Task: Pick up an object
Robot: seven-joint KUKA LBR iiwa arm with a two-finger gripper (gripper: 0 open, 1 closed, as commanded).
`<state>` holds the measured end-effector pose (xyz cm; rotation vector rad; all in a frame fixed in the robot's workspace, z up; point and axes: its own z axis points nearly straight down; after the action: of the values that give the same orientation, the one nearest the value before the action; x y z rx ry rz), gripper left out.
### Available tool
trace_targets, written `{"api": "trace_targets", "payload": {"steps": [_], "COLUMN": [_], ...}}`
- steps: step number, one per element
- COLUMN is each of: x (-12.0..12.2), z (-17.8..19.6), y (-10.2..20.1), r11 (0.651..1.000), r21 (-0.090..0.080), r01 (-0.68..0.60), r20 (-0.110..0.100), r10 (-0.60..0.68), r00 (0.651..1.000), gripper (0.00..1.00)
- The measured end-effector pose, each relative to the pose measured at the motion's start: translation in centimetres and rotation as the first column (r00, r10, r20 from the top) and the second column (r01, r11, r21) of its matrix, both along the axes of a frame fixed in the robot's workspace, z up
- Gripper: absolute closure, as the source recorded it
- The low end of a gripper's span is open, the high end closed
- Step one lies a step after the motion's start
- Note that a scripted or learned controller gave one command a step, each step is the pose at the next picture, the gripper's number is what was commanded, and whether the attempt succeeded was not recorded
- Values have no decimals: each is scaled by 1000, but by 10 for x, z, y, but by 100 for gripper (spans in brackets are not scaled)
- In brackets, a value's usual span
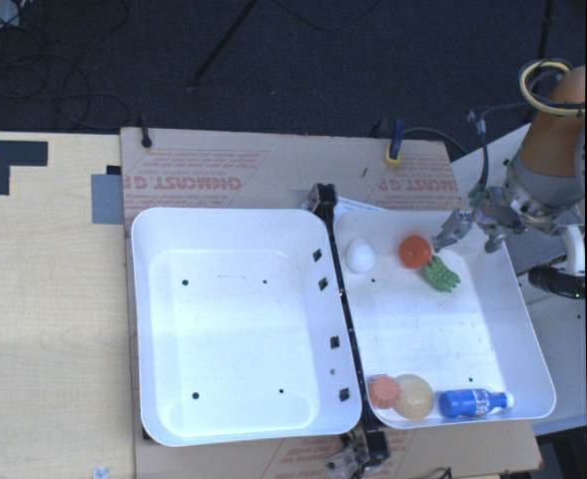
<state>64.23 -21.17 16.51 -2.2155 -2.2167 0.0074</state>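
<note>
The right bin (503, 317) holds a white egg-shaped object (360, 256), a red-orange ball (414, 250) and a green ridged object (440, 274) near its far wall. At its near edge lie a pink round piece (382, 390), a pale yellow ball (412, 396) and a blue bottle (475, 403). My gripper (470, 232) hangs over the bin's far right corner, just right of the red-orange ball, with its fingers spread apart and nothing between them.
The left bin (234, 327) stands beside the right one, parted by a black divider strip (335, 297). Both bins rest on a cardboard sheet (274, 173). Cables and a yellow clip (393, 153) sit at the far edge.
</note>
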Motion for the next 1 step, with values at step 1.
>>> {"api": "trace_targets", "payload": {"steps": [1], "x": [0], "z": [-83], "y": [0], "r11": [1000], "r21": [0], "r01": [-2], "r20": [1], "r10": [2], "r00": [1000], "gripper": [0]}}
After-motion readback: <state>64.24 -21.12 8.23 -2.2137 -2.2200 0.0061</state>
